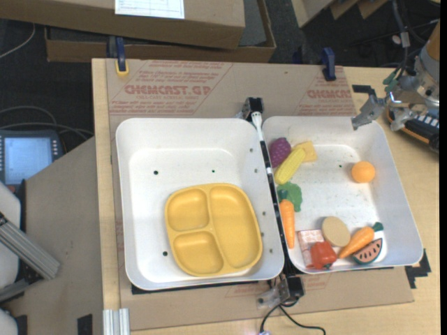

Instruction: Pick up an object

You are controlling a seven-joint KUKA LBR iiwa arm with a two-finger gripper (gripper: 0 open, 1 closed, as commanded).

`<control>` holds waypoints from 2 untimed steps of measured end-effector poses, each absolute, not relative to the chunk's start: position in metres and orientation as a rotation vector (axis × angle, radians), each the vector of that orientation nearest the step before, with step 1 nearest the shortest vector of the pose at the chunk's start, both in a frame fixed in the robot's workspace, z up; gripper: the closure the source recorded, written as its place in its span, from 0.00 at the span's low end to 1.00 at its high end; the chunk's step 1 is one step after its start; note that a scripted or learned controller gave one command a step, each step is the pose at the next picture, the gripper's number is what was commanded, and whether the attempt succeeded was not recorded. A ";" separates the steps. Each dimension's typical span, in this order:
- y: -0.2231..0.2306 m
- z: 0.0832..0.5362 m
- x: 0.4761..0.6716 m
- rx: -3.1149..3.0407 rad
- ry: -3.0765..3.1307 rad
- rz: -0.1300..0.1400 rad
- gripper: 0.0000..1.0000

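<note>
Orange ball (362,172) lies loose in the right bin (391,152), just below the fingers (361,116), whose spread I cannot tell; being round, it could roll away if 1 finger touches first.

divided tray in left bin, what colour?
Yellow: the three-compartment plastic tray, clearest in the camera view.

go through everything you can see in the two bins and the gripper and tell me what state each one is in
gripper: raised above the right bin's far edge, fingers open, holding nothing
yellow tray: flat in the left bin, compartments bare
corn: lying tilted beside the purple grapes
orange ball: resting alone
long carrot: lying along the right bin's left wall
watermelon slice: lying in the near corner, next to a small carrot
</note>
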State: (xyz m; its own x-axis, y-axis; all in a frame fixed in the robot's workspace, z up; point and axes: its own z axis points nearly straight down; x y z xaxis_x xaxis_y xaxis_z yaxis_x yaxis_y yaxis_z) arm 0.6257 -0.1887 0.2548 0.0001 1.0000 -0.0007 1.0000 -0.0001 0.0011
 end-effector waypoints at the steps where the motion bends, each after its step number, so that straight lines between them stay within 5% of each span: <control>1: -0.224 0.178 0.620 2.228 2.222 -0.006 0.00; 2: -0.221 0.123 0.616 2.225 2.226 -0.005 0.00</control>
